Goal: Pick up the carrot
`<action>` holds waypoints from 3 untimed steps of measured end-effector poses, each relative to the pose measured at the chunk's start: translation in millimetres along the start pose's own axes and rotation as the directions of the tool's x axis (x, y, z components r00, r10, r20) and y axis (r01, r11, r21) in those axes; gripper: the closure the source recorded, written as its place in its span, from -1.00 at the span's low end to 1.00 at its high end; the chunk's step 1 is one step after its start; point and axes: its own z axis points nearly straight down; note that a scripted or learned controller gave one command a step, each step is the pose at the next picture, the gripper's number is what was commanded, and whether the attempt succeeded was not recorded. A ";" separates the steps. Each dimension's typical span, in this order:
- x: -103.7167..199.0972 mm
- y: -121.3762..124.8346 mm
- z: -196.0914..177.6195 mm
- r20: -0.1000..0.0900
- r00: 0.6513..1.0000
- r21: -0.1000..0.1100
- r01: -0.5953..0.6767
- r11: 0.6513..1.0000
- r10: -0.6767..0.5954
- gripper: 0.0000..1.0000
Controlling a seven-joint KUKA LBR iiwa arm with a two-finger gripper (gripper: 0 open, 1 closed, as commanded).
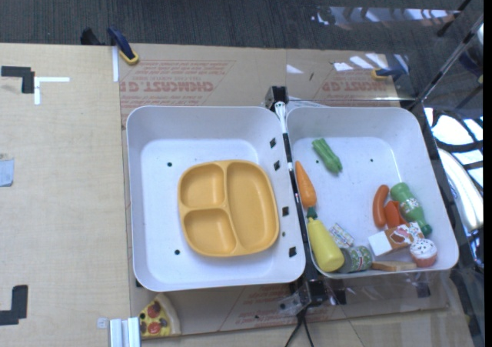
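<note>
- Task's basically at square one as far as I can judge: the carrot (305, 185) is lying in the right bin (361, 124), nothing gripping it, so the whole pick is still to do.
- The hand's state: can't tell from this view, so I won't guess.
- Where the carrot sits: hard against the right bin's left wall, just beside the divider between the two bins, roughly halfway down that wall. Its lower end is touching or nearly touching the yellow squeeze bottle (324, 248) below it.
- How it looks: small orange toy carrot, tapered, lying flat and pointing more or less along the wall, with a green stub at the lower end. Looks like smooth plastic, so I'd guess it's a bit slippery.
- My take: being tucked against the wall makes it awkward, not much room for a finger on that side.
- Other stuff in the same bin: a green pickle-looking veggie (327, 155) further up, well apart, and a pile of toy food (400, 226) down in the right corner.
- Left bin (204, 124) holds a yellow divided plate (228, 207), not involved here.
</note>
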 end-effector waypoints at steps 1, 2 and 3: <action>-0.8 3.0 -0.2 -0.001 1.000 0.000 -0.007 1.000 0.007 -1.00; -3.4 19.8 0.1 -0.001 1.000 -0.001 -0.010 1.000 0.010 -1.00; -7.5 30.4 0.0 -0.001 1.000 0.000 -0.010 1.000 0.010 -1.00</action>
